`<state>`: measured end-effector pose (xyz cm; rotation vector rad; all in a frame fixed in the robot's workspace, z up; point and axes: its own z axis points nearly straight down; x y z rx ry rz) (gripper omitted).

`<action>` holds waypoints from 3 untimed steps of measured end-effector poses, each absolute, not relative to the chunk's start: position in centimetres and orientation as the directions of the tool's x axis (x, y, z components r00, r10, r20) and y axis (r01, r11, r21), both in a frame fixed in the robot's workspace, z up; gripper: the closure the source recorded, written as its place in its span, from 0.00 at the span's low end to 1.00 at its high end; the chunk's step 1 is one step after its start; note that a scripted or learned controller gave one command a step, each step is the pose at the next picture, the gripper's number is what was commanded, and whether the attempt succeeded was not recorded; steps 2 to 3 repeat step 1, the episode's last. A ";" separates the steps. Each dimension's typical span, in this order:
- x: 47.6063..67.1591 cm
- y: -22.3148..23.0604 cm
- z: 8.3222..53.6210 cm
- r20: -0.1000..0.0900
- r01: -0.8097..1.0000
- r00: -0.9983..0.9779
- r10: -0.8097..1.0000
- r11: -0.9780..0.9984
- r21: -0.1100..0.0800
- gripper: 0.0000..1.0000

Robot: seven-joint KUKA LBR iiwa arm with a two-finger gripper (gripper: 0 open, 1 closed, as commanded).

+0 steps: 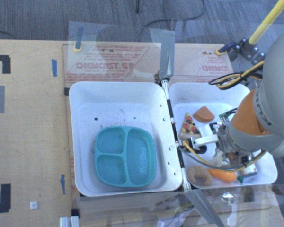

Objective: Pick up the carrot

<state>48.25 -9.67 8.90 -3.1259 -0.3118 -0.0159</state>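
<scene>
**Robot arm low over the right bin, above the carrot**

Two shallow white bins sit side by side on a pale wooden surface (28,141), seen from above at a slant. The landmark here is the right bin (180,94).

The carrot (222,175), a small orange piece lying on its side, rests inside the right bin near its front wall. Just left of the carrot, still in the same bin, lies a round tan bread-like item (199,175). Farther back in the bin, toward its left wall, lies a pizza slice (189,126) with coloured toppings. Beside that slice, toward the bin's middle, lies a flat reddish-brown item (204,114).

The grey arm (274,79) with its orange band (248,117) reaches in from the right and covers much of the right bin's right half. Its hand (226,161) hangs directly over the carrot's back edge, wrapped in cables and fittings. Whether the hand is wide, narrow or holding anything cannot be told, because the wrist hides its tips.

To the left of the right bin, touching it along a shared edge, sits the left bin (85,98). A teal plate (125,156) with three compartments lies in it, toward the front.

Behind the right bin, cardboard sheets (111,63) with red printing lie flat.
</scene>
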 end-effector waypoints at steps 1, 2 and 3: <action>48.2 -9.6 8.9 0.010 0.195 0.981 0.195 -0.981 0.003 1.00; 48.2 -9.6 8.9 0.010 0.195 0.981 0.195 -0.981 0.003 1.00; 48.2 -9.6 8.9 0.010 0.195 0.981 0.195 -0.981 0.003 1.00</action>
